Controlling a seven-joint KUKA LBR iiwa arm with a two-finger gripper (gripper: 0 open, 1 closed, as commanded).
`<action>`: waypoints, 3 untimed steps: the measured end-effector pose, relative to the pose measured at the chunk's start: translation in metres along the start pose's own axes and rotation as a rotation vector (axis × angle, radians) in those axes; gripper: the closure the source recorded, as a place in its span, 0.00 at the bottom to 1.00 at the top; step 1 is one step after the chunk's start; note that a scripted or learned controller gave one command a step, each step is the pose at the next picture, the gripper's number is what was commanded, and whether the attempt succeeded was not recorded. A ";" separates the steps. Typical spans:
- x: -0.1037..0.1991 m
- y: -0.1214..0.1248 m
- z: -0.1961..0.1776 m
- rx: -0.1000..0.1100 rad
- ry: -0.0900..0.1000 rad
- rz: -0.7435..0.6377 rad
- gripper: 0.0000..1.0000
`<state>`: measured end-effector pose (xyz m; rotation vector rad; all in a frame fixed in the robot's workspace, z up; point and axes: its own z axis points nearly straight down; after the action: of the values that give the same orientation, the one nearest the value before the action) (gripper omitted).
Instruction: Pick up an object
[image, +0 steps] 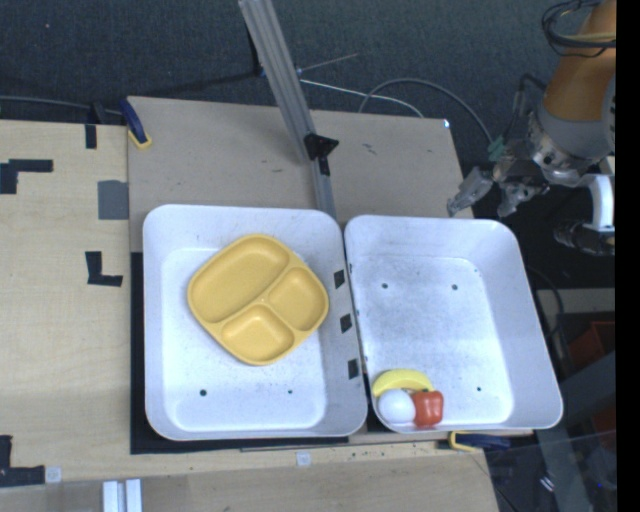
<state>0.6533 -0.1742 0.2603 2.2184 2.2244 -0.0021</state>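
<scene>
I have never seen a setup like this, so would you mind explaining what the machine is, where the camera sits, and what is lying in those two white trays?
This is one picture from a camera fixed above a bench, looking down at a slant. The machine at the upper right is a robot arm, grey with an orange section. At its end is a two-finger gripper, which hangs above the bench just outside the right bin's far corner. Its fingers are spread apart with nothing between them.

Two shallow white bins sit side by side. The left bin holds a yellow divided plate with three compartments. In the right bin's near left corner lie three small items clustered together: a yellow piece, a white ball and a red piece.
</scene>
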 end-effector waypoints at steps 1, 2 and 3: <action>0.000 0.000 0.000 0.001 -0.001 0.000 0.00; -0.008 -0.007 0.055 0.006 0.000 0.002 0.00; -0.010 -0.006 0.120 0.006 0.001 0.001 0.00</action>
<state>0.6473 -0.1846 0.1407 2.2228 2.2270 -0.0084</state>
